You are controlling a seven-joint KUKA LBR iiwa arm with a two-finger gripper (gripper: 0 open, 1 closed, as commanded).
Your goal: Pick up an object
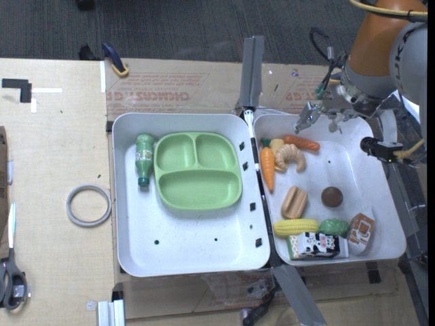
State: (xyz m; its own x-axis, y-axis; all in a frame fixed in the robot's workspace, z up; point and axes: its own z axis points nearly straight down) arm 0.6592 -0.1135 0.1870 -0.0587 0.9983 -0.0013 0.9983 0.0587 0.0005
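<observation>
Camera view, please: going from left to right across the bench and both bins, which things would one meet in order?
Scissors → tape ring → green bottle → green divided plate → carrot → hot dog bun → brown ball → small carton.

red mirrored lettering on cardboard sheet (177, 90), not legible

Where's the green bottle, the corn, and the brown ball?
green bottle (143, 157), camera view, middle of its body
corn (295, 227), camera view, middle of the cob
brown ball (332, 196), camera view, its top
</observation>
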